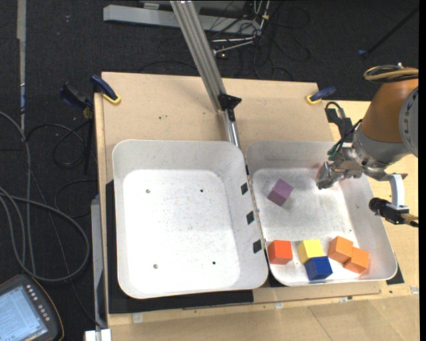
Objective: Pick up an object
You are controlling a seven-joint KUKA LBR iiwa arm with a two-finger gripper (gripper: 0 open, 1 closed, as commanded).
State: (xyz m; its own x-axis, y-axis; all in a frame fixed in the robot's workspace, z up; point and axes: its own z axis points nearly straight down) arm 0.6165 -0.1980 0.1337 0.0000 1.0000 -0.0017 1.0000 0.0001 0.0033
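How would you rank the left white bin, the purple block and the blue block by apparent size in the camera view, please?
1. Left white bin, by far the largest.
2-3. Purple block and blue block look about alike; no ranking.

A pale wooden desk stands on a dark carpeted floor. Blue-and-yellow clamps grip its far edge, one at the left corner and one toward the right. A grey metal pole slants in from the far side down to the desk's middle. Black cables loop over the floor on the left, with more tangled at the far side around a grey metal base. A screened handheld panel lies at the near left corner. The light is even and soft.
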